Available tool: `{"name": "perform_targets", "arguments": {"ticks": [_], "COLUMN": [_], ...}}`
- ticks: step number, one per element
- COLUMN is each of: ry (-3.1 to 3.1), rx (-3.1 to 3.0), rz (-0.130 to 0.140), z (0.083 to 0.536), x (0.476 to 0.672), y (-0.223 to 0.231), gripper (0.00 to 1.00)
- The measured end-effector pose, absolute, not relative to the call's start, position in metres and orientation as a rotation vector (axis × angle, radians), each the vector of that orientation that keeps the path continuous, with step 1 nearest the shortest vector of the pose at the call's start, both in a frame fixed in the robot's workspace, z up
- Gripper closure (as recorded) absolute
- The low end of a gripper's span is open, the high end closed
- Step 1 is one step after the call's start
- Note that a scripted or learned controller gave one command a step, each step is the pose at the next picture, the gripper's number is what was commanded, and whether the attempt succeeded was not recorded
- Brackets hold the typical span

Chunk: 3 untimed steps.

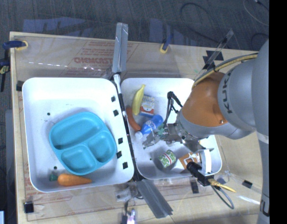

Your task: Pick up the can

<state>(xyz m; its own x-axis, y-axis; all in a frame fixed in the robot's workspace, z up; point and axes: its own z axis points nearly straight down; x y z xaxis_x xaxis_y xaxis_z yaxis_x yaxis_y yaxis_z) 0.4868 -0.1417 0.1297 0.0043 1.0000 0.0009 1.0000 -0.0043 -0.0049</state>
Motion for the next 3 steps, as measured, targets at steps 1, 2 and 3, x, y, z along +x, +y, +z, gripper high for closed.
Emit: {"name": "perform_targets", "arguments": {"ticks": [1,2,3], "ry": [-2.329,-2.396,-2.010], "rx": [-2.104,-2.027,-2.416], "rz": [0.000,0.001,0.000], "z": [0.095,0.091,0.092], "x": [0.477,0.477,0.478], "y": [-0.201,-0.178,-0.210], "gripper": [0.00,0.00,0.00]}}
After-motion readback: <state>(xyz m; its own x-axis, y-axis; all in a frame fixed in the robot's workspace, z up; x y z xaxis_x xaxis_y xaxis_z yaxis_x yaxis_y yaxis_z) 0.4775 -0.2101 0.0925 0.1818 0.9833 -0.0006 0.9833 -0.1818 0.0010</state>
